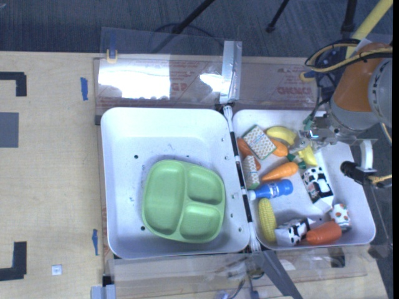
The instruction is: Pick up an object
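A pale wooden bench [50,167] sits over dark blue carpet, with black tape marks and blue tape tabs along its left part and a clear plastic sheet [162,73] propped behind the bins. Going from left to right, the left bin [118,129] holds a green divided plate [184,199], which lies flat and a little toward the near wall, leaving bare white floor behind it and to its left.

The right bin [361,198] is crowded, probably dumped in as a loose heap for grasp trials. Against the shared wall lie a small printed packet [252,170] and a corn cob [267,220]. Next to these are a checked card [259,142], a blue bottle [274,190], an orange carrot [280,170] and a yellow banana [280,132]. Nearer the front sit a black-and-white cow toy [297,230] touching a second carrot [324,232], a spotted mushroom-like toy [340,214], and a black-and-white carton [318,184].

The gripper [315,136] hangs over the far right part of this bin, just beside the banana and above a small yellow-green piece [307,157] (its shape is too small to name). Whether it is parted or closed I cannot tell, and nothing is visibly caught in it.

The most open floor is along the right wall, where a pick has room. The pile by the divider is tight, so a descent there risks jamming against neighbours or the rim.
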Robot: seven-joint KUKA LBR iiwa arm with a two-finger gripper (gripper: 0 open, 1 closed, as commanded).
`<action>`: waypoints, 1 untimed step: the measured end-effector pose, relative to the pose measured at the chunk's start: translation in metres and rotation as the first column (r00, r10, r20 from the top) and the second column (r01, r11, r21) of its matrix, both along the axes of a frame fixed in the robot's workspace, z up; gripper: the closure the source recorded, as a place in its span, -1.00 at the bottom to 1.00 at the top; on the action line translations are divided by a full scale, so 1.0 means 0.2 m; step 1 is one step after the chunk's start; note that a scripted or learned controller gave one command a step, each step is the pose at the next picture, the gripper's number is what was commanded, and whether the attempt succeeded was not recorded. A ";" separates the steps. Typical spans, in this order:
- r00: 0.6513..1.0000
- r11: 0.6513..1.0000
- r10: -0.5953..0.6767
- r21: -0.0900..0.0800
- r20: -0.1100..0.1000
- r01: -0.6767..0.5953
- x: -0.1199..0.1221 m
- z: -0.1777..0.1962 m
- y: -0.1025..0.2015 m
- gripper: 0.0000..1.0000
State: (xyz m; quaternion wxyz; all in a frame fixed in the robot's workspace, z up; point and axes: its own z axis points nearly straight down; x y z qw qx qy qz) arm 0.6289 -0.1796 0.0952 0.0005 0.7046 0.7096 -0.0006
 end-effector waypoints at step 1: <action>0.998 0.998 -0.055 0.001 0.001 0.055 -0.04 0.54 0.17 1.00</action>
